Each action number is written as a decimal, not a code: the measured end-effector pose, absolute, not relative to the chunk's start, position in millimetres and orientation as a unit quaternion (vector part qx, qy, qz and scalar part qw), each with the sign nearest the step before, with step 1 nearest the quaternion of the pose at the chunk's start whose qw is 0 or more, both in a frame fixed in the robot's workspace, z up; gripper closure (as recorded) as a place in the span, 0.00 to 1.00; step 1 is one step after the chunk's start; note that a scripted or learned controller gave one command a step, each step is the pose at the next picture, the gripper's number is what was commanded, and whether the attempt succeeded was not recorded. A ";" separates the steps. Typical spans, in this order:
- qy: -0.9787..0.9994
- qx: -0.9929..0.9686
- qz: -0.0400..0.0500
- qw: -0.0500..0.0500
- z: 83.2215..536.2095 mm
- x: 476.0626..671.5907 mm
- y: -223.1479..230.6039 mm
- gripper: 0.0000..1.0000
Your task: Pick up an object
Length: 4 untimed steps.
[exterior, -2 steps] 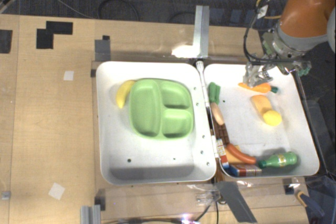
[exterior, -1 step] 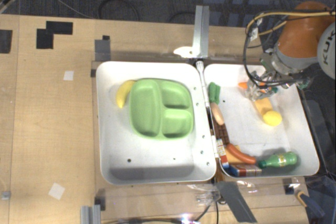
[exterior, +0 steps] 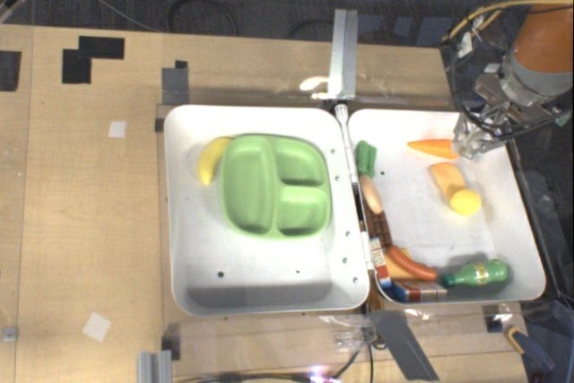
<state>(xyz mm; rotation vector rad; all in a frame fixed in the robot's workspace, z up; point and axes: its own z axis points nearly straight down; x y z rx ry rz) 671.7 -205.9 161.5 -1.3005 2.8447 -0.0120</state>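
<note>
My gripper hangs over the far right part of the right bin, just right of an orange carrot that lies on the bin floor. Its tips are close to the carrot's thick end, and nothing shows between them. Nearer the middle lie a tan bread piece and a yellow lemon, touching each other. A green bottle rests near the front right corner. Along the bin's left wall sit a green vegetable, a pinkish sausage and an orange hot dog.
The left bin holds a green divided plate with a yellow banana at its left edge. A metal post stands behind the seam between the bins. Cables and the arm's orange band are at the far right.
</note>
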 end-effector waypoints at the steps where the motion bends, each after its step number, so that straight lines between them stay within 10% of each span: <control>1: 0.909 -0.416 -0.003 0.006 160.1 671.4 -204.8 0.00; 3: 0.869 -0.494 -0.004 0.006 90.3 557.7 -195.1 0.00; 4: 0.885 -0.465 -0.005 0.008 91.9 673.9 -196.1 0.00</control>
